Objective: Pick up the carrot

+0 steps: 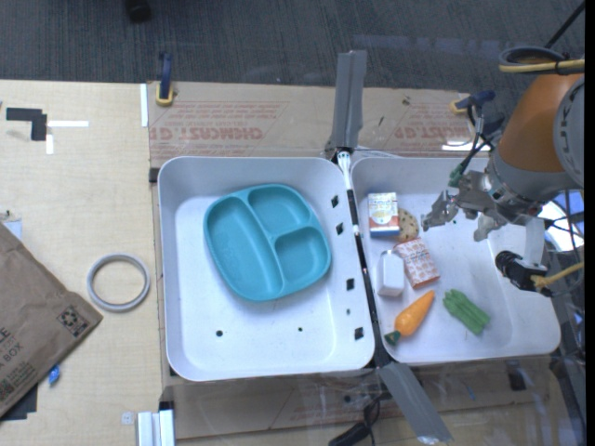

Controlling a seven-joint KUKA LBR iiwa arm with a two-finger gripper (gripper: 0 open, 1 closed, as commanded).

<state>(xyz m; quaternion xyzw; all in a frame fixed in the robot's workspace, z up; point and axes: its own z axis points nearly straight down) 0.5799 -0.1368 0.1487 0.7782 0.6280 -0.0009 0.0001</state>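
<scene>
The carrot, orange with a green tip at its lower left end, lies slanted near the front of the right bin. My gripper hangs over the back middle of that bin, up and to the right of the carrot and well apart from it. Its fingers are spread open with nothing between them.
Around the carrot lie a white block, a red-and-white packet, a small carton, a cookie and a green vegetable. A blue divided plate sits in the left bin. A tape ring rests on the bench.
</scene>
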